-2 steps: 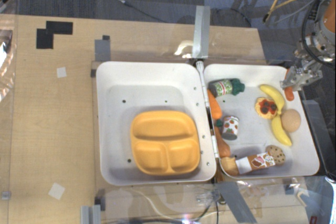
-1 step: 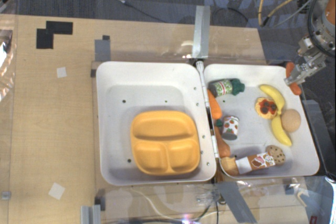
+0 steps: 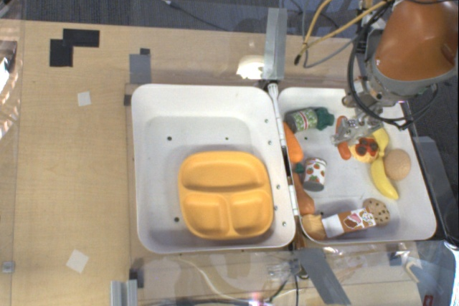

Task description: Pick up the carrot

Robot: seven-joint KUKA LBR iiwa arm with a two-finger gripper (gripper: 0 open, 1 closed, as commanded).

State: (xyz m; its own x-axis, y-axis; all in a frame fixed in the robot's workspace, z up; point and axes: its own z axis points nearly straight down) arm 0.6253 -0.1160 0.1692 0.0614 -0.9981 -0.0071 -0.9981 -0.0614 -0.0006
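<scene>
I see the yellow tray [image 3: 226, 193] in the left bin [image 3: 147, 154], nearest my camera. The carrot [image 3: 292, 143] lies along the right bin's [image 3: 423, 222] left wall, at nine o'clock from the can [image 3: 314, 173]'s top. At the carrot's three o'clock, the gripper [image 3: 349, 130] hangs near the banana [image 3: 382, 172]; I cannot tell its state.

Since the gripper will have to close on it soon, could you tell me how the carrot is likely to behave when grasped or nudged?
The carrot looks like a smooth moulded toy, so probably stiff, light, and somewhat slippery. Its tapered, rounded body may roll or squirt out if pinched off-centre. It lies along the right bin's left wall, so a nudge would likely slide it along that wall, and finger room there looks tight.
</scene>
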